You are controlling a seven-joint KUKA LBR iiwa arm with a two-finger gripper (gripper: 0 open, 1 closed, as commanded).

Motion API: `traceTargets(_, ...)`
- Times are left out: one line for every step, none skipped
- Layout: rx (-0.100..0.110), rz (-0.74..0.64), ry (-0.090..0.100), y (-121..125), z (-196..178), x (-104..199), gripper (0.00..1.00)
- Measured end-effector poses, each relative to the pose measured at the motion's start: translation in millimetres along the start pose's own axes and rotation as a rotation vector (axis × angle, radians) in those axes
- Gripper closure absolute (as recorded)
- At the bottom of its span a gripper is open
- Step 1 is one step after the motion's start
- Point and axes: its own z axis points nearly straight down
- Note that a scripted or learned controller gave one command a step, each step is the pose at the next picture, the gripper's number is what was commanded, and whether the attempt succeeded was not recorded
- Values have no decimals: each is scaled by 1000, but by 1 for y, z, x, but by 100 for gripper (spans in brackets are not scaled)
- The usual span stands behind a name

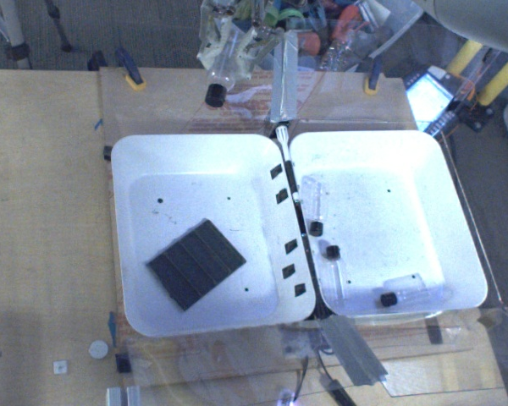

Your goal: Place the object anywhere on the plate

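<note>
Obj.: three clear tubes w/ black caps, all in right bin [457, 227]. Tube one [311, 201] lies just beside the divider, long axis running near-to-far. Tube two [332, 269] sits nearer the front, same heading approx. Tube three [406, 294] lies crosswise by the front wall. Plate [196, 263], dark and ribbed, sits in left bin [135, 167], across the divider, none touching it. Arm [478, 7] is at upper right, well apart from the tubes. Gripper state: cannot tell. Judgement: tube one needs the shortest carry.
</note>
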Motion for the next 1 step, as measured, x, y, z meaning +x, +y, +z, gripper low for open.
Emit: traceTargets(-34, -699, 29, -4, 38, 19, 100)
